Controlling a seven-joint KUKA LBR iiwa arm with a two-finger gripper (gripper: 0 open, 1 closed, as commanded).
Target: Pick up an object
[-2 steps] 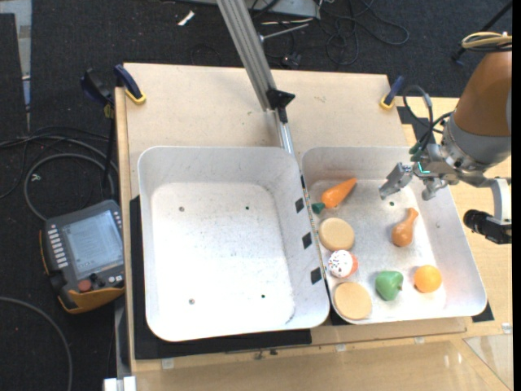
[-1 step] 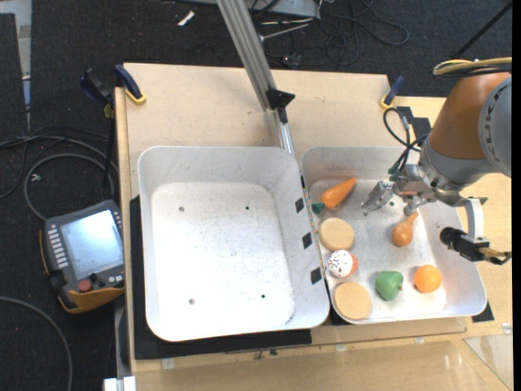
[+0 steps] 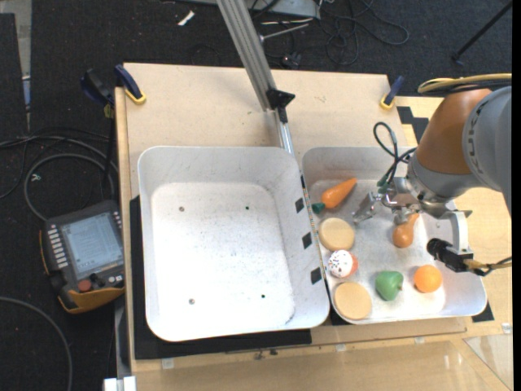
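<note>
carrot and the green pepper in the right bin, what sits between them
In the camera view, a tan disc and a white speckled ball lie between the carrot and the green pepper.

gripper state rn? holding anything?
gripper: cannot be told. It is low in the right bin, between the carrot and an orange-brown piece; nothing is visibly held.

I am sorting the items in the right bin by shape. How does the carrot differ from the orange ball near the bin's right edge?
The carrot is long and tapered; the orange ball is round. The carrot lies slantwise near the bin's far side, left of the tool; the ball sits near the front right corner, beside the green piece. The carrot has a small green end; the ball is plain. Both are orange.
</note>
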